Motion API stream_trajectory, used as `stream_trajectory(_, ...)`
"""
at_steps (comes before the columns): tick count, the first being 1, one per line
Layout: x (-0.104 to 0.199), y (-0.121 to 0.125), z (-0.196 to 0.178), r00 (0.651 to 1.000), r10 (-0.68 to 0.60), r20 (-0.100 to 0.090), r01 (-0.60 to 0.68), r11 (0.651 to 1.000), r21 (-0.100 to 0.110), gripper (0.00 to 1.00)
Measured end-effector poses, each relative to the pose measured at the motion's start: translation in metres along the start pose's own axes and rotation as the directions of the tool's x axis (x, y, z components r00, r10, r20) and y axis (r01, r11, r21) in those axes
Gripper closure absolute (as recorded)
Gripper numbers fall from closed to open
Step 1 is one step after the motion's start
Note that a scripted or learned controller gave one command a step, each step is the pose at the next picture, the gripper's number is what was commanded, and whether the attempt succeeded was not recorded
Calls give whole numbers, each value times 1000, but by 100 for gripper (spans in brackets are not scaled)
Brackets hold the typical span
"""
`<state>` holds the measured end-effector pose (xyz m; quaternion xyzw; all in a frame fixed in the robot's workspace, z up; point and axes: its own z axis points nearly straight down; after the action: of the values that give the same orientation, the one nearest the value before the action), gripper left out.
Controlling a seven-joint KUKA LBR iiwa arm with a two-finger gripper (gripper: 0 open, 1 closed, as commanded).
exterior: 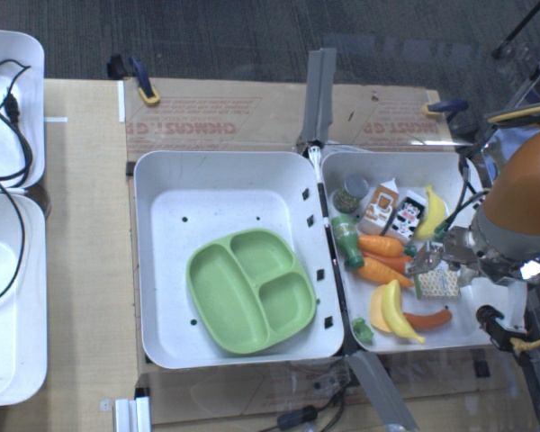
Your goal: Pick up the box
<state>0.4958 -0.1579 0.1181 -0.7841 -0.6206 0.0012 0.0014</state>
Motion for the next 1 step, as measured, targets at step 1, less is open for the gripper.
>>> stream_trajectory(1,-38,-11,28,981,196,-1,-196,981,1,0)
